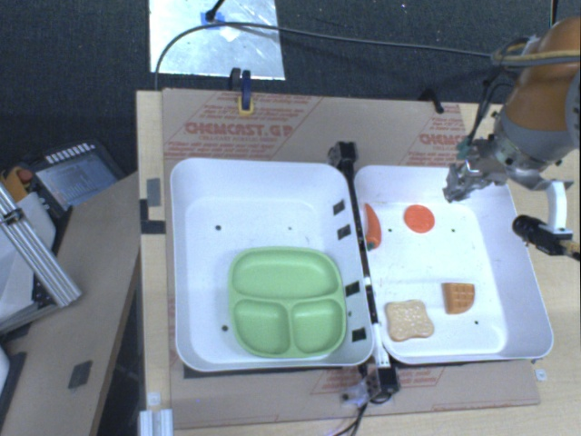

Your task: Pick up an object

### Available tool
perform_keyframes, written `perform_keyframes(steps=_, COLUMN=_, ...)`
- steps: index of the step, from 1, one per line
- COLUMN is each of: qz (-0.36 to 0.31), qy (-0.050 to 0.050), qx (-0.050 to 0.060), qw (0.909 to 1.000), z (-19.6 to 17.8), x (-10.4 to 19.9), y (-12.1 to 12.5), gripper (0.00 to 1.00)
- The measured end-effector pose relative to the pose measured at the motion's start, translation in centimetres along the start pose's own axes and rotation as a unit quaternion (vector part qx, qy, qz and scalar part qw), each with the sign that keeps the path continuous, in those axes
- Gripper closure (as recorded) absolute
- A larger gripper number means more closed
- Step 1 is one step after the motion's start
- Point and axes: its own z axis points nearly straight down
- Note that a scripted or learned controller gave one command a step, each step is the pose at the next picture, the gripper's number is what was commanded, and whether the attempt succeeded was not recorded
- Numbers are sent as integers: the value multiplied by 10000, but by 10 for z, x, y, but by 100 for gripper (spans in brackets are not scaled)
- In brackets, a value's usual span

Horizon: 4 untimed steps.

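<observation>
- Dark carpet-like floor [73,53] lay behind the bench.
- A shiny metal sheet [216,24] sat on that floor.
- Printed brown cardboard [272,121] covered the tabletop [147,134].
- A tan side table [82,271] stood at left, bearing an aluminium rail [32,243].

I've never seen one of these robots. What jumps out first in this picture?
The big green tray with three compartments, sitting in the left bin. Next, the toy food scattered in the right bin: a red disc, an orange carrot by the divider, a waffle and a cracker. The claw sits above that bin's far right corner.
</observation>
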Motion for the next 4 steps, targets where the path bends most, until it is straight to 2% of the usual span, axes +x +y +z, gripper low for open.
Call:
perform_keyframes(steps=1, qz=-6, qy=-1, qx=-7, qw=10000, z=-27, x=0, y=1, gripper=100)
perform_keyframes(steps=2, qz=-11, qy=6, qx=23, qw=10000, z=-13, x=45, y=-20, gripper=100)
perform_keyframes(steps=4, qz=-22, qy=13, qx=24, qw=10000, z=-22, x=149, y=-59, gripper=100)
